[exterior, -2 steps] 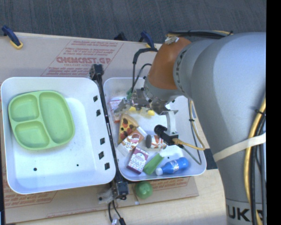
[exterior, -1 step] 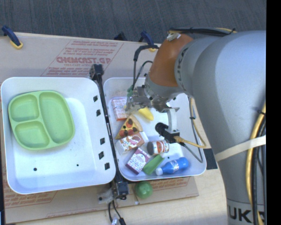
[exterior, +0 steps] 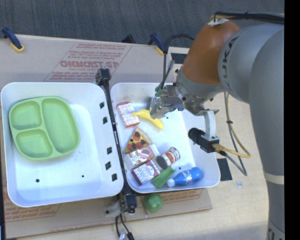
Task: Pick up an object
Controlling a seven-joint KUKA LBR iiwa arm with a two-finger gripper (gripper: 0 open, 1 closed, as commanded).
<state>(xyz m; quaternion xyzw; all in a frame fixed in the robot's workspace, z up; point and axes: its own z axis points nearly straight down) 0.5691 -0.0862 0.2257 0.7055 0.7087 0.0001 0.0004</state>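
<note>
Big grey arm [exterior: 250, 69] comes in over the right bin [exterior: 206, 176]; left bin [exterior: 20, 191] has a green divided plate [exterior: 44, 128] toward its left edge; gripper [exterior: 159, 106] sits right over the banana [exterior: 151, 118] near the right bin's top edge, honestly can't tell the gripper's state; pizza slice [exterior: 138, 140], soda can [exterior: 171, 156], blue bottle [exterior: 186, 177] lie toward the bottom edge.

1. The tool [exterior: 160, 105] sits over the banana [exterior: 151, 119] near the far edge of the right bin [exterior: 206, 175]; its finger state cannot be read under the wrist hardware.
2. The banana's far end is covered by the tool.
3. The arm [exterior: 255, 74] hides the right bin's far right corner and is cut off by the picture's right side.
4. Labels on the packets [exterior: 142, 165] near the right bin's front edge are too small to read.
5. The green ball [exterior: 152, 202] is partly tucked under that bin's front rim.
</note>
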